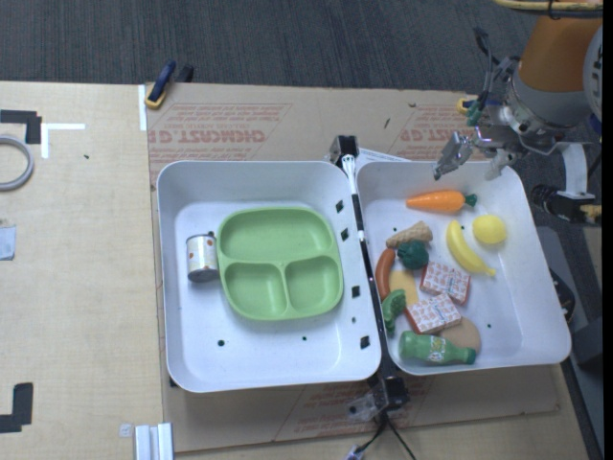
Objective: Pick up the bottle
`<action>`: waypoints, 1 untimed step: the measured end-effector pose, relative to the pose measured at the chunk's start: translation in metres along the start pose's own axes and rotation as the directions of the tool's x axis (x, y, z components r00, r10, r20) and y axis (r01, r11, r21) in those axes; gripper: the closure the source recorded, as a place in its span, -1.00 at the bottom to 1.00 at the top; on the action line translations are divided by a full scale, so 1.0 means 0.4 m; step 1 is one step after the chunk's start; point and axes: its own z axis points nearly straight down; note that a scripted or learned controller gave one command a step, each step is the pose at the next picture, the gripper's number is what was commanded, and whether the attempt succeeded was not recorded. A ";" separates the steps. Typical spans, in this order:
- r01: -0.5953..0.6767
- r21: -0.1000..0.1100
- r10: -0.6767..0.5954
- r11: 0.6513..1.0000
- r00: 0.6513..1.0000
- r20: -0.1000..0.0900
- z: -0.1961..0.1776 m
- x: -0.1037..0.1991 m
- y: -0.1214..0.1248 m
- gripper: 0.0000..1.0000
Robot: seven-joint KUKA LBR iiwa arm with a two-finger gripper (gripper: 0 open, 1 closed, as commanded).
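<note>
Standing over the bench, the biggest things are the two white bins side by side: the left bin (182,353) has a green divided tray (281,262) sitting in it with a small can (201,256) lying right against the tray's left edge, and the right bin (536,295) is full of toy food. The arm (560,36) comes in from the far right corner, orange band and all, and its gripper (474,161) hangs over the far edge of the right bin with the fingers spread apart and nothing between them. Down in that bin there's a carrot (441,200) close to the gripper, then a banana (467,249) with a lemon (489,229) just beside it, a couple of red-and-white cracker boxes (439,298), a bit of broccoli (413,253), and what looks like a hot dog (385,268) along the left wall. The green bottle (436,349) is lying on its side at the near end of the right bin, well apart from the gripper, basically the opposite end. So as far as I can tell the pick hasn't really started: bottle untouched, and the arm has the whole reach, descent, grab and lift left to do.
</note>
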 end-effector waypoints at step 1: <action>0.002 -0.001 -0.002 1.000 1.000 0.001 -0.024 -0.001 0.001 1.00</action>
